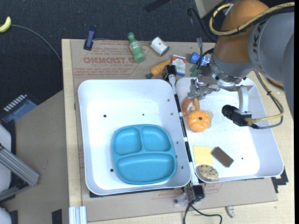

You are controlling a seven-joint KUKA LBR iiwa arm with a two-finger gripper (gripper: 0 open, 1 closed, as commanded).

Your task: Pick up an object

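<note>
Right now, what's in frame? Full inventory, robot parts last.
shallow white plastic bins: 2, white, side by side on the bench
blue divided plastic tray: 1, blue, left bin, near front
small orange toy pumpkin: 1, orange, right bin, by the divider
yellow flat square: 1, yellow, right bin, front
brown rectangular block: 1, brown, right bin, beside the yellow square
round speckled cookie: 1, tan, right bin, front edge
green toy bottle: 1, green, on the board behind the bins
white toy can: 1, white, behind the bins
grey arm with orange band: 1, from the right
pincer: 1, over right bin, above the pumpkin
</note>
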